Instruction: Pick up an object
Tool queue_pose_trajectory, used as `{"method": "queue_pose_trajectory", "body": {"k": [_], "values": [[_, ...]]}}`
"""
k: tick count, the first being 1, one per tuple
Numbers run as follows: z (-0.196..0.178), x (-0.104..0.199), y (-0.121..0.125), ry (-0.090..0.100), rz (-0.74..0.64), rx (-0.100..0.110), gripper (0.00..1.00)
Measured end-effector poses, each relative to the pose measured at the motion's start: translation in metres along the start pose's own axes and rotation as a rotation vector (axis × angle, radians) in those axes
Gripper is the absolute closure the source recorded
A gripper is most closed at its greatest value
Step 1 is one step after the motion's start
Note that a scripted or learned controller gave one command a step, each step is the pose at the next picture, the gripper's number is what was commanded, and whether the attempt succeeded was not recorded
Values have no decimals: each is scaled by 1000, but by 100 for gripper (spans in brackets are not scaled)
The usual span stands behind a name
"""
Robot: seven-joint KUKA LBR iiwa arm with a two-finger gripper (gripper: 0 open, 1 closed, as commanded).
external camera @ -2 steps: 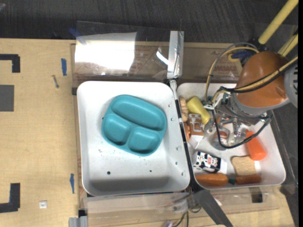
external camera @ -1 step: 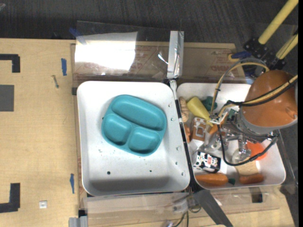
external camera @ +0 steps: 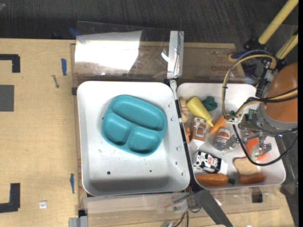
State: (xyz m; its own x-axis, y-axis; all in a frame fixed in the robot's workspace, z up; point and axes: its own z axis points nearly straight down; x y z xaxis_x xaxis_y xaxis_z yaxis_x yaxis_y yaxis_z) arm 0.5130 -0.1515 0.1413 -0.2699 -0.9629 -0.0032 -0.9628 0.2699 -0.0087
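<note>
My gripper [external camera: 254,144] hangs low over the right side of the right bin [external camera: 279,176], under the grey wrist and its orange band [external camera: 285,90]. Something red-orange [external camera: 256,142] shows right at the gripper, but cables and metal blur what it is. Nearby in that bin lie a slice of bread [external camera: 244,165], a brown sausage [external camera: 251,178], a red sausage [external camera: 211,178], a small can [external camera: 221,138], an orange carrot [external camera: 218,123], a yellow bottle [external camera: 199,108], a small teal object [external camera: 209,102], a brown packet [external camera: 199,128] and a black-and-white box [external camera: 208,161].
The left bin [external camera: 92,126] holds a teal divided plate [external camera: 134,124]. A clear plastic sheet [external camera: 109,53] and a silver strip [external camera: 174,53] lie behind the bins. Yellow and black cables [external camera: 235,72] loop over the right bin's far edge. Bare bench [external camera: 33,126] lies to the left.
</note>
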Motion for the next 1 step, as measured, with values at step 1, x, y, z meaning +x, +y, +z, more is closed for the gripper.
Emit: {"method": "queue_pose_trajectory", "body": {"k": [1], "values": [[54,-44,-93,-1,-209,0,0]]}}
